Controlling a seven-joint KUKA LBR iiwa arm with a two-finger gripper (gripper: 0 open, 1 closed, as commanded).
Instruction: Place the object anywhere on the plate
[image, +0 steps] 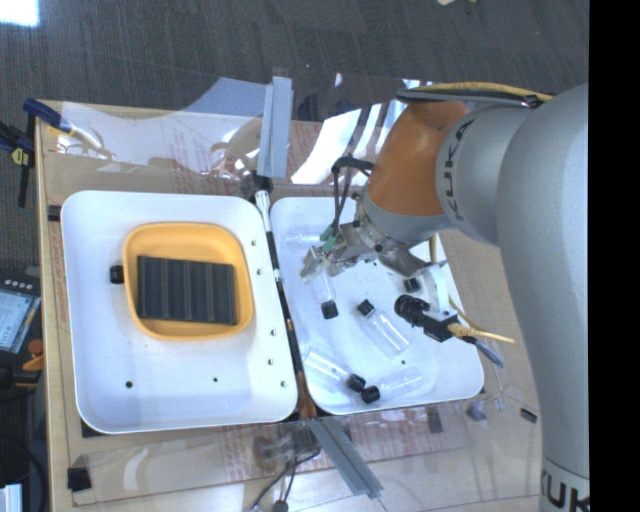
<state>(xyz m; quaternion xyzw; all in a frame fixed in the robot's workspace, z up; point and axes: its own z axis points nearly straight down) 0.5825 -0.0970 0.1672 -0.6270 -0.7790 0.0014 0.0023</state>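
A yellow plate (186, 239) lies in the left bin (90, 370), with a dark ridged pad (190, 290) filling its middle. A small black piece (117, 273) rests just off the plate's left rim. In the right bin (455, 372) lie several clear vials with black caps: one (325, 292) just below the gripper, one (383, 328) in the middle, and two (328, 365) (400, 383) near the front wall. My gripper (323, 256) hangs low over the upper left of the right bin, above the nearest vial. Nothing is seen between its fingers.
A ridge (277, 290) where the two bin walls meet separates plate and vials. The grey arm with its orange band (420, 160) covers the right bin's back right. A metal bar (276, 120) stands behind the bins.
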